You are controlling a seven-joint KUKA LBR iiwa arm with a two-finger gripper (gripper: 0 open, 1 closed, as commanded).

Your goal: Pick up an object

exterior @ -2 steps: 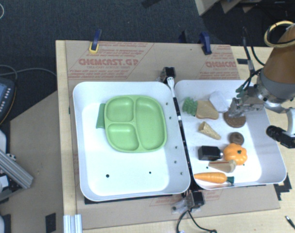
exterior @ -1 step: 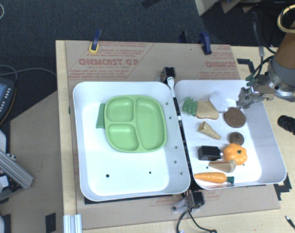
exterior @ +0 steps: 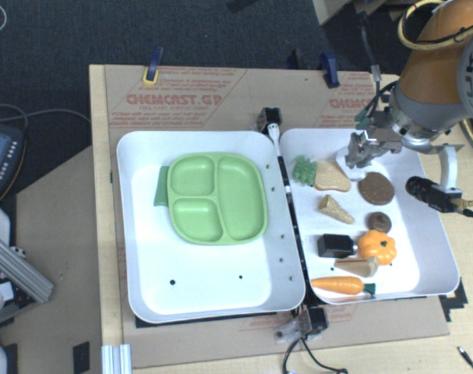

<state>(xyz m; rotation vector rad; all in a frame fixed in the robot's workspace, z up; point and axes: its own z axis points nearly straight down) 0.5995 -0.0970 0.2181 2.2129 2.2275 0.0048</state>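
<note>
Closely crowding the gripper point(exterior: 359, 153), whose state I cannot tell: bread slice point(exterior: 330, 177), brown disc point(exterior: 375, 188)

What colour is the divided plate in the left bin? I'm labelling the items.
Light green, seen clearly in the camera view: the divided plate has three compartments.

Setting: robotics lab. Bench point(exterior: 220, 100) is a board covered in printed protective paper, held by blue clamps point(exterior: 328, 68) at the back edge. Two white bins point(exterior: 135, 232) hold toy food point(exterior: 344, 285). Loose cables point(exterior: 41, 119) run over dark carpet point(exterior: 104, 14). Aluminium framing point(exterior: 18, 267) at left.
</note>
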